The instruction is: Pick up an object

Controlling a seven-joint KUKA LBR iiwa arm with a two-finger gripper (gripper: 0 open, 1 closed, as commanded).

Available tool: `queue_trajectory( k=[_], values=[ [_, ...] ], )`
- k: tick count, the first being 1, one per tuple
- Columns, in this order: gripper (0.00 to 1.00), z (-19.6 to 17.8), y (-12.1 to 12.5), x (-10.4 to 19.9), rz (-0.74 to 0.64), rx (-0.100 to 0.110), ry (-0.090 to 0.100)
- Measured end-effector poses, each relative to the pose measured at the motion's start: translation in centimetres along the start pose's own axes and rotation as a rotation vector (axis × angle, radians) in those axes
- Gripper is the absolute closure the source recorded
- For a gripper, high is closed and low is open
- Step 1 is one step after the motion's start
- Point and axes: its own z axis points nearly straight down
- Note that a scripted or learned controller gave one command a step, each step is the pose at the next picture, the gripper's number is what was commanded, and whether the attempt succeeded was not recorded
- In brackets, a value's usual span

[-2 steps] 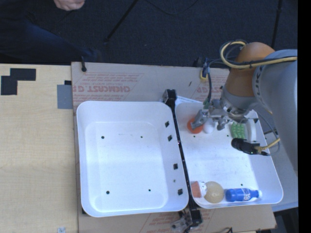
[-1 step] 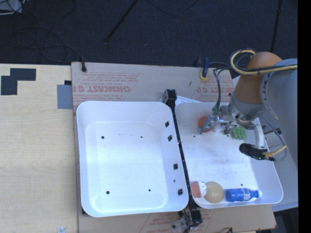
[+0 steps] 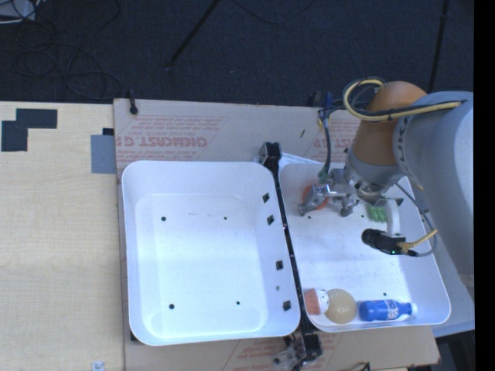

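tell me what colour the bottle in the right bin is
The bottle is blue, best seen in the camera view.

**Open floor, crowded near edge**

I see bare white floor across the left bin (image 3: 201,246) and through the middle of the right bin (image 3: 340,261). Along the right bin's near edge, a blue bottle (image 3: 387,310), a beige ball (image 3: 340,306) and a small orange-and-white item (image 3: 312,300) lie in a row. The black-clipped rims (image 3: 279,230) where the bins meet bar a low crossing.

Blue bottle (image 3: 385,310) lies beside beige ball (image 3: 339,306) — right bin (image 3: 332,261).
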Motion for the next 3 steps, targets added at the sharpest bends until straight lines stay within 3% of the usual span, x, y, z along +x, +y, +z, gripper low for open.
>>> queue_trajectory(
  k=[1, 2, 3],
  values=[
    [0.0, -2.5, 0.2, 0.1, 0.0, -0.013, -0.002],
    [1.0, -3.4, 0.0, 0.0, 0.0, 0.0, 0.001],
    [1.0, -10.6, -0.9, 6.5, -0.007, -0.02, -0.001]
  ],
)
